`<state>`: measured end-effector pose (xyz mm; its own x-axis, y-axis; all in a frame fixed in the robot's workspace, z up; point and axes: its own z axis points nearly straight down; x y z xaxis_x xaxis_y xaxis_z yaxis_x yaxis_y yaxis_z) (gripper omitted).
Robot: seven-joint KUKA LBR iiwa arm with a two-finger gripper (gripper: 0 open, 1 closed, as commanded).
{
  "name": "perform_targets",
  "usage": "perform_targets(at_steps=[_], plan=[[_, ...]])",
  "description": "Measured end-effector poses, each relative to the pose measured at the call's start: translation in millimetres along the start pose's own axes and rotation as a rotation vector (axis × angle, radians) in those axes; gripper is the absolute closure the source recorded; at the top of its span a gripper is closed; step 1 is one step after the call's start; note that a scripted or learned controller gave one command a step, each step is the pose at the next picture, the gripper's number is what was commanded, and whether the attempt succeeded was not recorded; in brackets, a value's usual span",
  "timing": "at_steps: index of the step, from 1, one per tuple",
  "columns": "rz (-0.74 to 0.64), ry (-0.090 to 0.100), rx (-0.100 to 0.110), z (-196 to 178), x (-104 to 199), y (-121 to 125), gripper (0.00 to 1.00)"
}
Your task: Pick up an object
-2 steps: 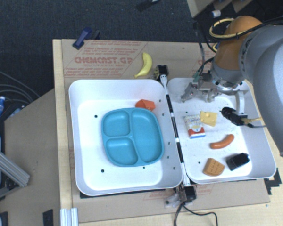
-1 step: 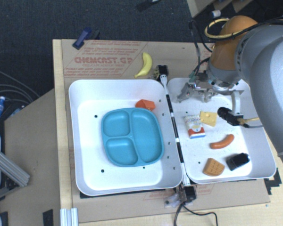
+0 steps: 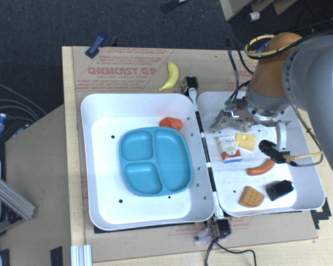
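Objects are lying all around my end effector (image 3: 228,121), which is hanging over the far left corner of the right-hand bin (image 3: 299,179), close to the wall where the two bins are meeting. I am not able to tell whether it is released or clenched.

Just nearer the camera than my end effector, a small carton (image 3: 228,147) in white, red and blue is lying on the bin floor. A yellow wedge (image 3: 245,142) is sitting just beside it on the view's right, the two nearly touching. Farther from my end effector, toward the near side of the same bin, a reddish sausage (image 3: 261,168) is lying at a slant. Beyond that, well apart from my end effector, a tan biscuit (image 3: 251,196) and a black block (image 3: 279,189) are resting side by side near the bin's front wall, the block to the right of the biscuit.

Across the dividing wall, to the view's left of my end effector, the left-hand bin (image 3: 100,148) is holding a blue divided plate (image 3: 155,160) near its middle. A small orange piece (image 3: 171,123) is lying at the plate's far edge, about level with my end effector. Farther back and to the left of my end effector, outside both bins, a banana (image 3: 169,76) is lying on the tabletop (image 3: 122,71).
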<state>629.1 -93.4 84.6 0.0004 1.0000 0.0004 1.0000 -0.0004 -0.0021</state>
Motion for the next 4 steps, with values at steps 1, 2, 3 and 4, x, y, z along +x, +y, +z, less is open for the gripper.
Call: perform_targets(at_steps=[1, 2, 3, 4], plan=[[-0.001, 0.0, -0.003, -0.5, 1.5, 37.6, 0.0], [0.0, 0.0, 0.0, 0.0, -2.5, -2.7, 0.0], [-0.001, -0.001, -0.003, -0.5, -2.2, 37.4, 0.0], [0.001, 0.0, 0.001, 0.7, -13.7, -97.1, 0.0]])
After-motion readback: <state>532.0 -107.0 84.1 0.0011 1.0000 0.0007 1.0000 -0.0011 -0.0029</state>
